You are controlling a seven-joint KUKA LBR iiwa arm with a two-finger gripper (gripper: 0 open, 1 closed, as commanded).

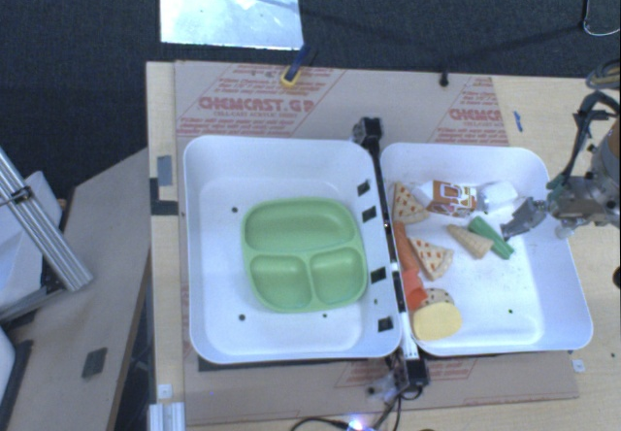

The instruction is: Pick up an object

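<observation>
Hand (pixel 521 217) hangs low over the right bin (pixel 558 317), and we cannot tell its grip state. Just beside it lies the green piece (pixel 491 235), touching a tan wedge (pixel 468 241). We judge it light, stiff, slightly slick; grasp across its middle.

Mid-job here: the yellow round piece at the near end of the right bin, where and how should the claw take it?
Grip the yellow round piece across its width, coming straight down. It lies flat, with bare bin floor to its right. The orange stick and divider crowd its left, so set one finger on the open right side. The claw sits farther back.
</observation>
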